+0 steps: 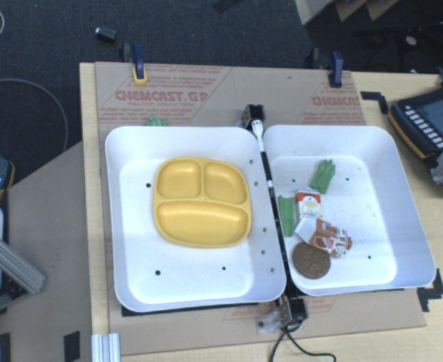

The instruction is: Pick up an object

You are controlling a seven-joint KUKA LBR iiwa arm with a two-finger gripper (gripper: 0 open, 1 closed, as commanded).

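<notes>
The right white bin (383, 153) holds a small heap of objects. A green knobbly piece (322, 175) lies toward its back. A green strip (286, 214) lies along its left wall. Beside that sit a small red and white packet (309, 203), a brown and white wrapper (329, 238) and a round brown disc (311, 260). The left white bin (127, 202) holds a yellow divided plate (203, 201) with three compartments.
The bins rest on a brown board (199, 89) clamped at the back by two blue clamps (138, 61). A small green object (157, 121) lies on the board behind the left bin. A tablet-like device (429, 123) sits at the right edge. Cables run under the front.
</notes>
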